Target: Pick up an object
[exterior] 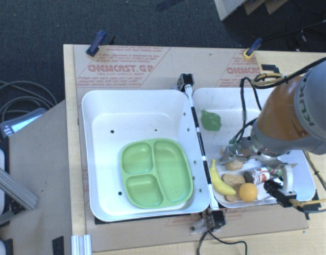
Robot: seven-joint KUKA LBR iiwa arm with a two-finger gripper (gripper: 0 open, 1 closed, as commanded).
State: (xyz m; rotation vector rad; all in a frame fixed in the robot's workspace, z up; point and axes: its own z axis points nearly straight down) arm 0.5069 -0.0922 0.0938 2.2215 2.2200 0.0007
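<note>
In the right bin lie a yellow banana, an orange fruit, a tan potato-like piece, another pale lump and a green lump. My gripper reaches down into this bin from the right, just above the pale lump, beneath the orange band of the arm. Its fingertips are too small and dark to make out. A red and white item lies beside the orange fruit.
The left bin holds a green divided tray. A black divider rail runs between the bins. Blue clamp and yellow-blue clamp sit at the bench's far edge. Cables loop over the right bin.
</note>
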